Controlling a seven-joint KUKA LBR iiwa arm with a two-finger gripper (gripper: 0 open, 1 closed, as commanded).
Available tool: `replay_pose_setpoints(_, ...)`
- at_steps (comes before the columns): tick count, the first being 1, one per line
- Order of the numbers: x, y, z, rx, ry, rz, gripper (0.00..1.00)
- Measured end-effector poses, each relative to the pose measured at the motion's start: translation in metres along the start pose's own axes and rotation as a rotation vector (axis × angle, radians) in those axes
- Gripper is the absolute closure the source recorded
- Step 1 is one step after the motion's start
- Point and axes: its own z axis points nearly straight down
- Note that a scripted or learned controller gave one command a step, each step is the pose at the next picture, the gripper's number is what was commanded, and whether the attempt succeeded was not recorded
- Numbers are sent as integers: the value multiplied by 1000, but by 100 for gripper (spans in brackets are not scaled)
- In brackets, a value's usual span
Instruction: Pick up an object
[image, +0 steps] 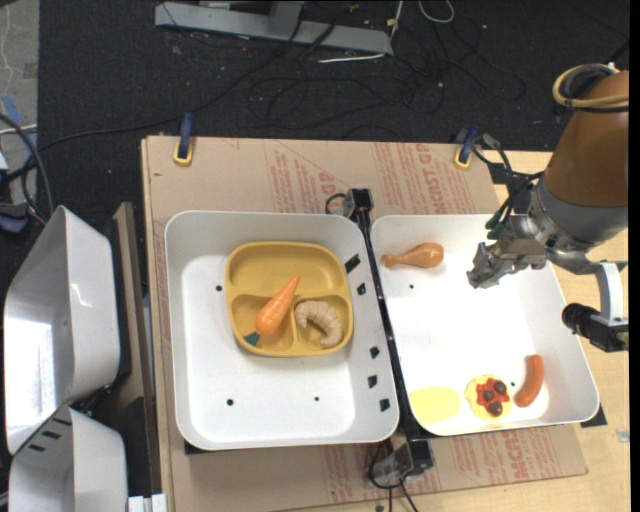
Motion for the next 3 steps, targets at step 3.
replay_pose_setpoints(3,148,56,22,-1,-1,1,100)
